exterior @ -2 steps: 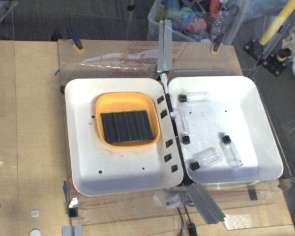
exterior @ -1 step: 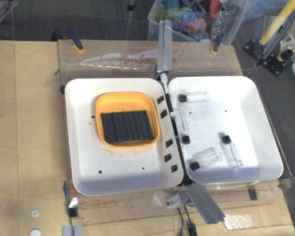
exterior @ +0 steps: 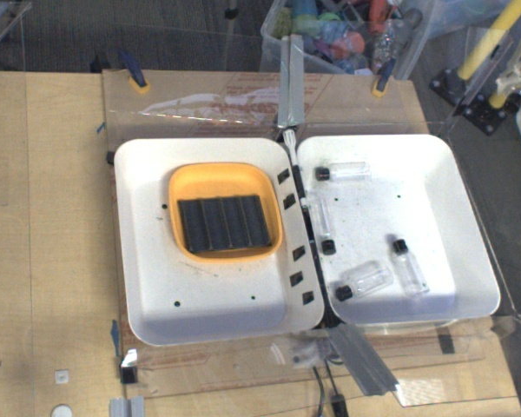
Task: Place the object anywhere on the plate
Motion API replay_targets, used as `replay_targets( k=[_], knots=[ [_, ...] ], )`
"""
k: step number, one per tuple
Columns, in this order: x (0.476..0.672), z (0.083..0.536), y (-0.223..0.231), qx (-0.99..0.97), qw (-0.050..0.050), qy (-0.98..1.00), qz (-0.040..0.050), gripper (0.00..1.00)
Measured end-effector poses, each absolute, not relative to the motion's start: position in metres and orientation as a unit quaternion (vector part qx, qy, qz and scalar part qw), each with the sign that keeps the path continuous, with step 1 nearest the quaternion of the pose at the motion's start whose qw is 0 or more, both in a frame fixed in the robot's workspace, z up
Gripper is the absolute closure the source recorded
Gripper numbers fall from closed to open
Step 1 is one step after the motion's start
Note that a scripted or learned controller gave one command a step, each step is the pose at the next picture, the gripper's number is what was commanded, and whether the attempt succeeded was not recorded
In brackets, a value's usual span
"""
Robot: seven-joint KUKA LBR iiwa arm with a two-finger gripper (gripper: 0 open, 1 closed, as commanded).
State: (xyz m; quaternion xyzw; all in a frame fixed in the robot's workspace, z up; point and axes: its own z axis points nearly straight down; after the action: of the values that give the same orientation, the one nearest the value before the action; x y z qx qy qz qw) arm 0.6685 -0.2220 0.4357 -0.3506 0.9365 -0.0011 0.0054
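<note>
Four small clear plastic vials with black caps lie in the right-hand shallow white bin [exterior: 469, 259]: one near the far wall [exterior: 340, 171], one along the inner wall beside the divider [exterior: 321, 222], one toward the near corner [exterior: 361, 281], and one just beside it, angled [exterior: 407, 266]. The task does not say which of them is the object. The orange squarish plate with a dark ribbed insert [exterior: 224, 210] sits in the left-hand white bin [exterior: 148, 294], well apart from all the vials. These vials look light, stiff and smooth; they will likely roll or skid if nudged, so a grip across the body near its middle, fingers set square to the long axis, seems safest, and the cap end offers a less slippery surface. The vial along the divider would be awkward, with little room on the wall side. Transparency is the main trouble: the bodies nearly vanish against the white floor, and only the caps read clearly, so exact outlines and whether the two near vials touch are hard to judge, though they appear just apart. The arm and its end effector are outside the picture, so I cannot tell whether it is apart or together.
</note>
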Motion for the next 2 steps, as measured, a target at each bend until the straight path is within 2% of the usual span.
replay_targets(
  k=[2],
  knots=[
    [0.6684,0.4349,-0.2219,-0.653,0.005,0.757,-0.0012,1.00]
  ],
)
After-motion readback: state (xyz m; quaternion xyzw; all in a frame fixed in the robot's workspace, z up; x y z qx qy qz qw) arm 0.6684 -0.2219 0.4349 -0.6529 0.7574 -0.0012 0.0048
